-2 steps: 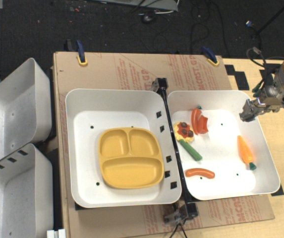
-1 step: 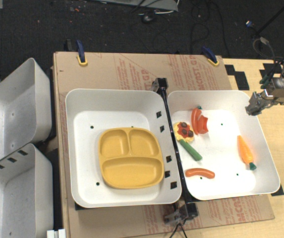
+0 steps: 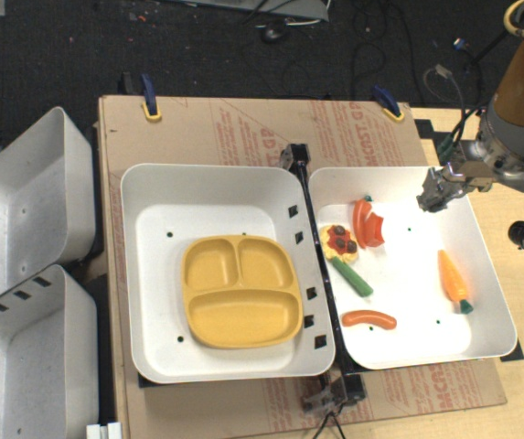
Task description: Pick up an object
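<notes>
Your arm is reaching in over the right bin, tool hanging above its far edge; grip unreadable. The carrot is lying nearer you, green tip pointing toward the bin's near-right corner.

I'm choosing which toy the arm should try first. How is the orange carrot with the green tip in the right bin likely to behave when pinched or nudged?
The orange carrot with the green tip looks like smooth moulded plastic, so probably stiff and light. Its rounded, tapered body may roll or pivot if nudged, and could slip from a pinch near the narrow end. It lies apart from the other toys, so a push shouldn't disturb them.
</notes>
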`<act>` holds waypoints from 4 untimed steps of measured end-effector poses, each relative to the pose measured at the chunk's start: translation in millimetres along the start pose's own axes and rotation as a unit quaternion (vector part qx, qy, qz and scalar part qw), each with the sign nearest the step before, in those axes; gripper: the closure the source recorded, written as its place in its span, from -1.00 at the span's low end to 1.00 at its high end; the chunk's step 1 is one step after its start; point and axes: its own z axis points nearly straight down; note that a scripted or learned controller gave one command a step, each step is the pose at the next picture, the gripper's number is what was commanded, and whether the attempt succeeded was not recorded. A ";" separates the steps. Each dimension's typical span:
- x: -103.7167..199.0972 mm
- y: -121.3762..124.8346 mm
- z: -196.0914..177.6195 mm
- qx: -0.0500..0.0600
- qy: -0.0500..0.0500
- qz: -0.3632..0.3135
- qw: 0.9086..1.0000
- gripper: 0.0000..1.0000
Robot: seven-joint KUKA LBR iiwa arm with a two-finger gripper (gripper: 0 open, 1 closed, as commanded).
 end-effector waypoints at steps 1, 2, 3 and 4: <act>48.3 7.4 2.7 0.000 0.000 0.000 1.000 1.00; 94.4 9.6 12.2 0.000 0.000 0.001 1.000 1.00; 133.2 21.0 22.1 -0.001 0.000 0.000 1.000 1.00; 186.3 34.6 47.3 0.000 0.000 0.000 1.000 1.00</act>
